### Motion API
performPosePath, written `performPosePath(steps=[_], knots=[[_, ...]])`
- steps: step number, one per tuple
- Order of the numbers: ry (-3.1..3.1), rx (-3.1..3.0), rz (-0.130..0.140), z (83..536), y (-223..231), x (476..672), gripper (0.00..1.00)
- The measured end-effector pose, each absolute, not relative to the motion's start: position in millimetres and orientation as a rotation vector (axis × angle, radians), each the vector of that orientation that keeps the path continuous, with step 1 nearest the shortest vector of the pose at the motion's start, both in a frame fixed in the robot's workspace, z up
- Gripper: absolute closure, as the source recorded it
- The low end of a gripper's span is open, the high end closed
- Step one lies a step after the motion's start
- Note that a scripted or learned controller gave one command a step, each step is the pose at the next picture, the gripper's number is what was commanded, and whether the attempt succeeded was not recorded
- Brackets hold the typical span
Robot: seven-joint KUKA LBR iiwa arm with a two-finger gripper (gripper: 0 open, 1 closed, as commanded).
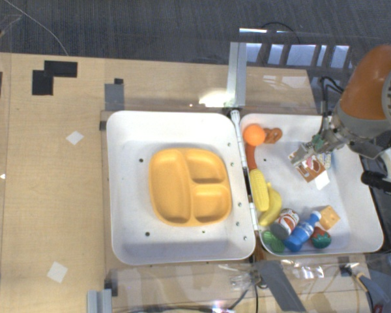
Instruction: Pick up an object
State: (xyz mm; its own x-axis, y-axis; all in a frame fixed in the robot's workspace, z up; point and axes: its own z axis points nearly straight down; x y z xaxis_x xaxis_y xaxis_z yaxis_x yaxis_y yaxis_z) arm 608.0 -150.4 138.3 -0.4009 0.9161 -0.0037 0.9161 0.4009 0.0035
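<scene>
One small obj point(311, 169) beneath end effector point(311, 152), unclear.

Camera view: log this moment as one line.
gripper over right bin | small packet under fingertips, grasp unclear | yellow tray in left bin | corn, blue bottle untouched

floor point(150, 12): dark grey carpet | bench point(45, 194): light wood

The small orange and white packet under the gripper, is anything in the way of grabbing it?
Nothing visible. The gripper sits right over the packet, which lies apart from the orange ball and the yellow corn.
</scene>
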Motion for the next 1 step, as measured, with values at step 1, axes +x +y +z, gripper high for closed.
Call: performPosePath(steps=[1], knots=[[2.579,1.774,0.014,204.5,-85.7,607.0,1.0]])
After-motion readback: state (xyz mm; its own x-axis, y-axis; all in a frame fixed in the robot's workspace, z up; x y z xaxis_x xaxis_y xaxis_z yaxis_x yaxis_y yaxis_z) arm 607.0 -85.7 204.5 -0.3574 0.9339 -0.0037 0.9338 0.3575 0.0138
